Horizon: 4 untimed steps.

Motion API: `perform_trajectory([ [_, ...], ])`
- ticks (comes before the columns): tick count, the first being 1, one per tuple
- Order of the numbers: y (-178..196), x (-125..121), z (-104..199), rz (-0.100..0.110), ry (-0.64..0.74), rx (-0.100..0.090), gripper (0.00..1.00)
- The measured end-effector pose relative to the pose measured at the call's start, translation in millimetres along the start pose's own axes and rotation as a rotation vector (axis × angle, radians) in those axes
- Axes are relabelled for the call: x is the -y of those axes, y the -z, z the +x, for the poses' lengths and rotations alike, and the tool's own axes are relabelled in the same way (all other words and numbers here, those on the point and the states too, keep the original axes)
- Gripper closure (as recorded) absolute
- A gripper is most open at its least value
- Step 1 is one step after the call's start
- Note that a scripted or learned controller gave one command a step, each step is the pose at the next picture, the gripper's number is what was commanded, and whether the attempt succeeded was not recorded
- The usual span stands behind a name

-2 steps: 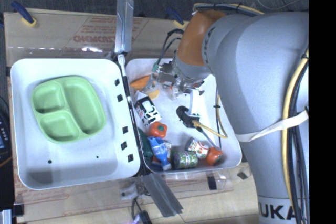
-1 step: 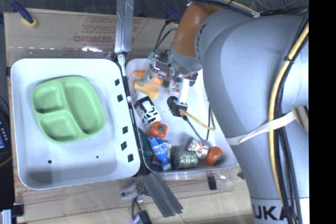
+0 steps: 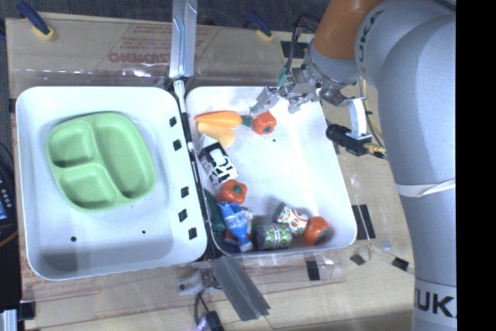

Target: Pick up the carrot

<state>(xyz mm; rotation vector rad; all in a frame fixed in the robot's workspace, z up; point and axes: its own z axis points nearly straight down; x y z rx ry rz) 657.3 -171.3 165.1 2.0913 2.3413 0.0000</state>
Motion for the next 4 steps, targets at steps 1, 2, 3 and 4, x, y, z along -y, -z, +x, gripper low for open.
perform_trajectory([
  [1,-26.5,-7.8,73.2,0.004,0.126,-0.003,0.00],
  [2,-65.0,-12.3,75.0,-0.010,0.201,0.003,0.00],
  [3,-48.9,52.6,67.4,0.003,0.125,-0.003,0.00],
  [4,3.7,15.2,-8.7,0.000,0.177,0.000,0.00],
])
